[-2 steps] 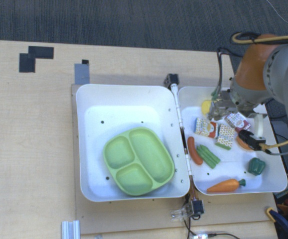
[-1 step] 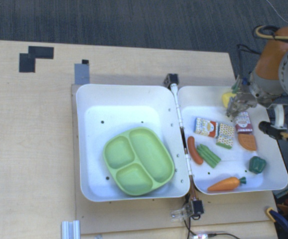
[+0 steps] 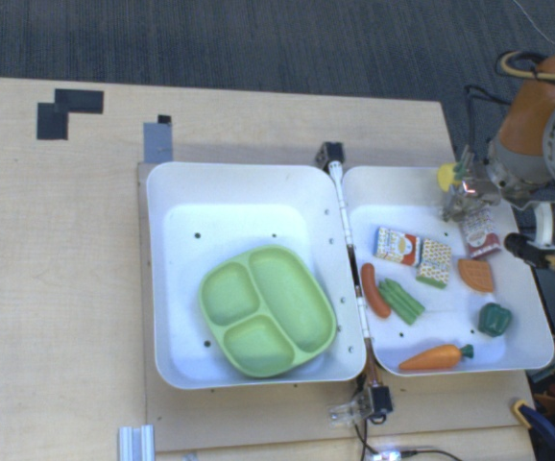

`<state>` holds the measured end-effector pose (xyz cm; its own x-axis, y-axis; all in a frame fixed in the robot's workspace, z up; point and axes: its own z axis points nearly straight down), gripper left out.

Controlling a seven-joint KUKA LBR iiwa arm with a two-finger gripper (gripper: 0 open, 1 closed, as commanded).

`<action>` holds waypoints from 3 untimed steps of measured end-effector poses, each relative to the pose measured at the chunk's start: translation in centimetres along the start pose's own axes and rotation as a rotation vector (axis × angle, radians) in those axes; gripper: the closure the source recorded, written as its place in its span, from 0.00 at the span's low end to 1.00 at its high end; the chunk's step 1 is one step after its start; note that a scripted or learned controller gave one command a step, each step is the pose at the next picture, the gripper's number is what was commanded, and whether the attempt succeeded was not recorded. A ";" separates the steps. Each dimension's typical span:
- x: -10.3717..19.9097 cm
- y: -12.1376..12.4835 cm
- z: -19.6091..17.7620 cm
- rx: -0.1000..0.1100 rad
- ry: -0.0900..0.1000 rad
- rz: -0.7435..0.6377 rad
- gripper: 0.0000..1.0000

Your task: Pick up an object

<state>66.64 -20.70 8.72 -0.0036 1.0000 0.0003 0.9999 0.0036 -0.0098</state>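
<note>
The claw (image 3: 468,198) hangs over the right bin's (image 3: 537,353) far corner, by a yellow piece (image 3: 446,176); whether it is spread I cannot tell. A glossy plastic carrot (image 3: 435,357) lies near the front wall, its tapered tip pointing left, green top right.

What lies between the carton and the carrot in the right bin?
In the camera view, a green vegetable and a red sausage lie side by side between the carton and the carrot.
</note>
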 end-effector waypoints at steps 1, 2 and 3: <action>0.5 0.3 -0.1 -0.006 0.007 -0.002 0.00; 0.4 0.5 -1.4 -0.015 0.000 -0.007 1.00; 0.4 0.4 -1.3 -0.015 0.000 -0.007 0.00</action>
<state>67.10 -20.33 10.06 -0.0107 0.9999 0.0000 0.9999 0.0107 0.0048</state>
